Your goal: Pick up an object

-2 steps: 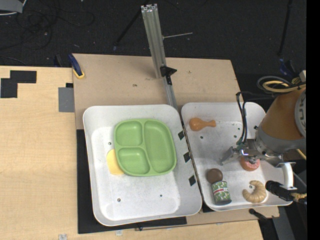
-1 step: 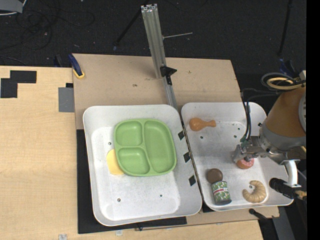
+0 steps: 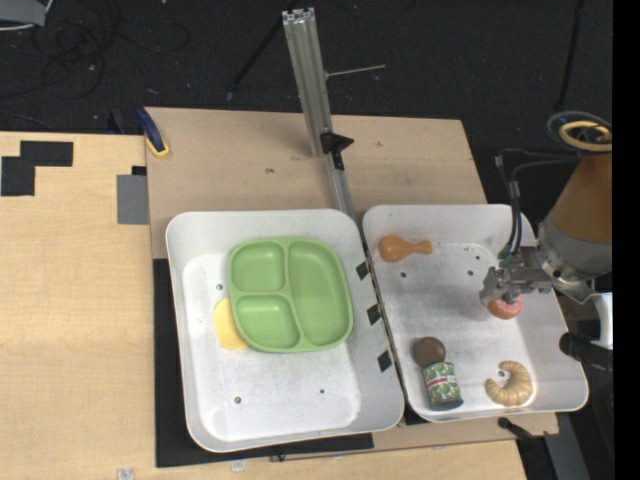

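Two shallow white bins side by side on a bench. Left bin: a green divided plate overlapping a yellow object at its left edge. Right bin: an orange drumstick-shaped toy near the top, a brown round item just above a green can, a croissant, and a gripper low over a pink-red object.

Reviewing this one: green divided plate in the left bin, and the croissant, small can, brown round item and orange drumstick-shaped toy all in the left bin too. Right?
Not quite. The camera view shows the green divided plate in the left bin, but the croissant, small can, brown round item and orange drumstick-shaped toy lie in the right bin.
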Robot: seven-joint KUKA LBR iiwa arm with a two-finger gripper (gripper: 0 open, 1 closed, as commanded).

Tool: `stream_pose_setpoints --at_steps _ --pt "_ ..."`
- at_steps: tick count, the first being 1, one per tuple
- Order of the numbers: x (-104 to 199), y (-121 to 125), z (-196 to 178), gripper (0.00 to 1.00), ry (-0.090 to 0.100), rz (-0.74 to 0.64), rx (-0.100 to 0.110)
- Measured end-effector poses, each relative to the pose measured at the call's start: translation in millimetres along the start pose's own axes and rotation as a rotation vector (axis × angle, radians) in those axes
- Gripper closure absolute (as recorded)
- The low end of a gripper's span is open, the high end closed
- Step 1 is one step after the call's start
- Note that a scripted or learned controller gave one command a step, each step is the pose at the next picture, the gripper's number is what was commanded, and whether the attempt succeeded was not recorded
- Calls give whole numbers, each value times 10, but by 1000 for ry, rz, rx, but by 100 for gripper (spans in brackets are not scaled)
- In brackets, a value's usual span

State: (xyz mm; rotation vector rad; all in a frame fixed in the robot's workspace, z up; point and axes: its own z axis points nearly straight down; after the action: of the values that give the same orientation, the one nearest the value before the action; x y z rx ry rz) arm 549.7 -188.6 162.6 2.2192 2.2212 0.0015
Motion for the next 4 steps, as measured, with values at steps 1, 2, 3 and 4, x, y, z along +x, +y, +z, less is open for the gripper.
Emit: stream_pose_setpoints --at_steps 1,2,3,4 --pt "-2 -7 -422 100 0 -1 0" --pt "-97 -24 -898 100 -1 0 -1" --pt "466 -121 -931 100 3 -3 5" --pt "1036 -141 -776 100 3 -4 6"
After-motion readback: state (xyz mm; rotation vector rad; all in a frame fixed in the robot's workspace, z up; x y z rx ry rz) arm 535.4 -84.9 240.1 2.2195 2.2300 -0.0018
